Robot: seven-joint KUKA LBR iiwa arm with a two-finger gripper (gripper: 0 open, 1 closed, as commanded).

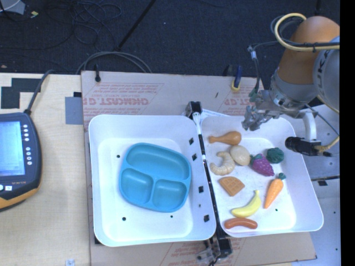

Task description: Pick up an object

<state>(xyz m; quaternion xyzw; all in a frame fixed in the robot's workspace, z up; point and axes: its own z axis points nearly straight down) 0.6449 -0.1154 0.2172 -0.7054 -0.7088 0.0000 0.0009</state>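
1. The divided tray (155,176) lies in the middle of the left bin (105,129).
2. The right bin (308,204) holds the toy food: drumstick (226,138) nearest its back edge, carrot (273,192) by its right edge, banana (247,205) and sausage (240,224) along its front edge.

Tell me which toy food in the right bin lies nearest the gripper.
The brown plastic chicken drumstick, at the far edge of the pile just below the gripper; the other foods lie farther toward the near rim.

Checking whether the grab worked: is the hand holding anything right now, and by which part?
Nothing is held. The hand hangs above the right bin's far edge, apart from the toy food.
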